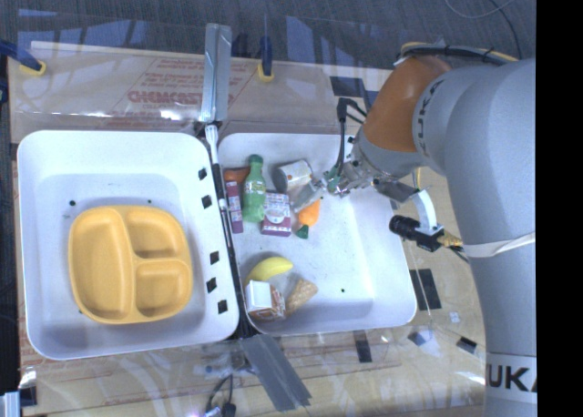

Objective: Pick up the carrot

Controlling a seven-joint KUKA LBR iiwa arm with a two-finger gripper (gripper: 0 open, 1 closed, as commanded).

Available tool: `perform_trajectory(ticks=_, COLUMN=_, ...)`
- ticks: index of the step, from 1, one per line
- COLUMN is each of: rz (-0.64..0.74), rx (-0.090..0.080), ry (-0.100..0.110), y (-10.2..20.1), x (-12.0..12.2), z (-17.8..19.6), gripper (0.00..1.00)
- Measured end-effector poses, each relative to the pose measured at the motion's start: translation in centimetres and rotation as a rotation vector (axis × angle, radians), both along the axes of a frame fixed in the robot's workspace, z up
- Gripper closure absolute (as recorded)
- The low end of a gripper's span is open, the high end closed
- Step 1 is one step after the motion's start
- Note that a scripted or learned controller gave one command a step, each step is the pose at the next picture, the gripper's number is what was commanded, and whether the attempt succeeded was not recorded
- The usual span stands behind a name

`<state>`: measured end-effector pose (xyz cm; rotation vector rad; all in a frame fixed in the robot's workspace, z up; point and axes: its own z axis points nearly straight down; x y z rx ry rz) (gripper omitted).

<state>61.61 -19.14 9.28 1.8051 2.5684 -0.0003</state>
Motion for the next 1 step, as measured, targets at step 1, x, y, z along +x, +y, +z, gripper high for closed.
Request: perform_trajectory(ticks=1, rz=0.006, rx=-0.001, ry=-0.002, y=0.1, x=0.1, z=1.05, gripper=1.0)
